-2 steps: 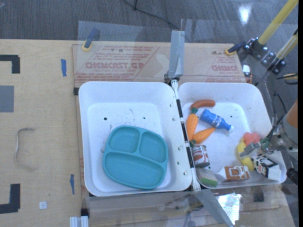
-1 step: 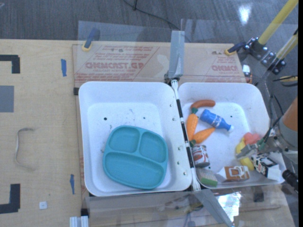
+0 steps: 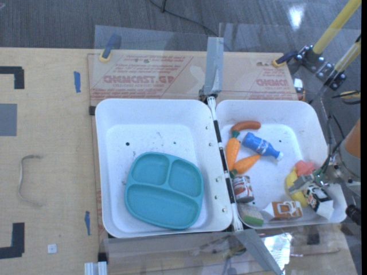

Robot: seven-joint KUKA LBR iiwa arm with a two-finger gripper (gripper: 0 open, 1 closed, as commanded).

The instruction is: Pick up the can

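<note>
The can (image 3: 242,188), small with a red and white label, stands in the right bin (image 3: 309,114) against its left wall, near the front. My gripper (image 3: 316,186) hangs low at the right side of the same bin, well to the right of the can, above a yellow toy (image 3: 295,181) and an orange-red one (image 3: 304,167). Nothing shows in its grasp.
Around the can lie two carrots (image 3: 232,150) (image 3: 247,163), a blue bottle (image 3: 261,144), a sausage (image 3: 245,125), a green item (image 3: 251,217) and an orange carton (image 3: 285,209). A teal divided plate (image 3: 165,190) fills much of the left bin (image 3: 109,116).
</note>
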